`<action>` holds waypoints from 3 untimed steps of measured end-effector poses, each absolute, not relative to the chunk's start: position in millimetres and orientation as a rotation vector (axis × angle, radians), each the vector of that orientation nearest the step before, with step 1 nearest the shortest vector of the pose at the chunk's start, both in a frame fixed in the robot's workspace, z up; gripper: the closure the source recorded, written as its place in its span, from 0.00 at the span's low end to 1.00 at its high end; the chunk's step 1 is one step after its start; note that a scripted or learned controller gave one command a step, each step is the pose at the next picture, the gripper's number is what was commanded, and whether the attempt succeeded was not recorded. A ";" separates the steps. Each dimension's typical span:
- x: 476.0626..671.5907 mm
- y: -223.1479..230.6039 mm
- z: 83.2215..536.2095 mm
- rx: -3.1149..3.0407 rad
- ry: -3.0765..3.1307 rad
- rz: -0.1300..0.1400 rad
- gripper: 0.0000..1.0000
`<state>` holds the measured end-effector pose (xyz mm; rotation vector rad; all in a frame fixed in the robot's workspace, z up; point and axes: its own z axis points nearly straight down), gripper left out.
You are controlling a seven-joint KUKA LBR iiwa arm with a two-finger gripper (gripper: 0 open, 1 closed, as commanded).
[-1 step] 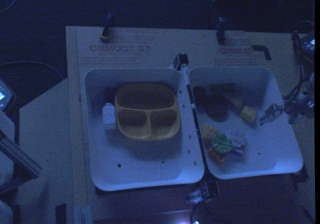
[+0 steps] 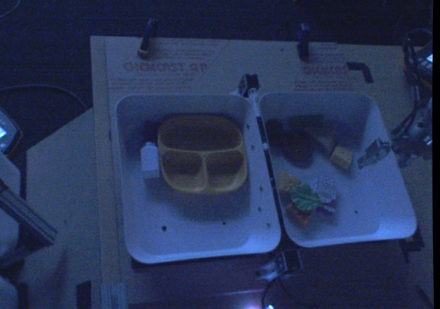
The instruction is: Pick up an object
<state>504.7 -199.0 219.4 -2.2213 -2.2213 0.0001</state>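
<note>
Objects: one yellow tray (image 2: 201,154), one white bottle (image 2: 150,159), two bins (image 2: 206,240).

A dim robotics lab, judging by the staging. Two shallow white bins (image 2: 196,242) clamped side by side onto a printed board (image 2: 172,63) on the table. Loose cables (image 2: 412,104) and rig hardware right of the bins.

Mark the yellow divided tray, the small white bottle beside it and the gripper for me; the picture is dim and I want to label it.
yellow divided tray (image 2: 201,154): camera view, on its centre ridge.
small white bottle (image 2: 150,160): camera view, on its body.
gripper (image 2: 373,152): camera view, at its tip over the right bin's edge.
</note>
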 end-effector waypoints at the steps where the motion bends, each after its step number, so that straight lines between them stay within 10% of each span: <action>1: 503.8 -194.8 176.3 -2.217 -2.217 0.003 0.00; 3: 500.1 -188.5 87.4 -2.220 -2.220 -0.008 0.00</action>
